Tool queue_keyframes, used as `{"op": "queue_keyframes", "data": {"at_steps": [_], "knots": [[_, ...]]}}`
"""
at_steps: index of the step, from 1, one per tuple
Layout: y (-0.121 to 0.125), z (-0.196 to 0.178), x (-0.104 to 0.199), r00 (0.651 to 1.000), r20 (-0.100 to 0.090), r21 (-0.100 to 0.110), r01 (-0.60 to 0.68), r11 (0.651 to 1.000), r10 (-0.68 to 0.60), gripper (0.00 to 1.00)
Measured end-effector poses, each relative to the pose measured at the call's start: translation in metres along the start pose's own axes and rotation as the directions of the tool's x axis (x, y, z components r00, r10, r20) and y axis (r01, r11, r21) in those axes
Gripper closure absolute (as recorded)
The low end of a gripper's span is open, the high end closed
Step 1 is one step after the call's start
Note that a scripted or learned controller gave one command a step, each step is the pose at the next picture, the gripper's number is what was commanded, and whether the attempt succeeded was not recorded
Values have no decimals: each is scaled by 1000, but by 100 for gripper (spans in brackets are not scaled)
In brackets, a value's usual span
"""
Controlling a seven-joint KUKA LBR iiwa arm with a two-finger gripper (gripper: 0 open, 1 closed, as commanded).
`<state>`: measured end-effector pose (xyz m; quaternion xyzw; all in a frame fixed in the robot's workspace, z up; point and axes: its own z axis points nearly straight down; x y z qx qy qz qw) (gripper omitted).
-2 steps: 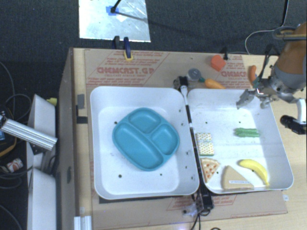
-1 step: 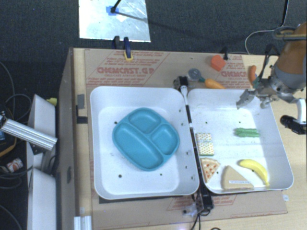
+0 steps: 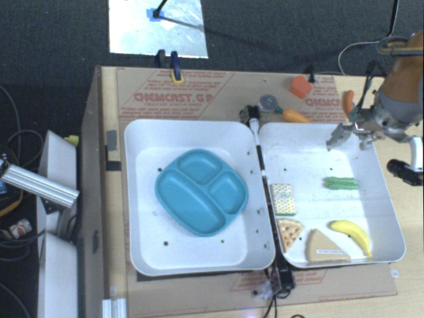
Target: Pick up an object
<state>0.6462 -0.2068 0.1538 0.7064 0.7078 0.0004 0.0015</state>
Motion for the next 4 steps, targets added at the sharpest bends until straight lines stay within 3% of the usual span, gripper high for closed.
{"op": "queue_keyframes", "data": {"at_steps": [3, 4], "knots": [[0, 0, 0, 1000, 0, 0, 0, 1000, 0, 0], [-38, -12, 0, 1000, 0, 0, -1, 1000, 1, 0]]}}
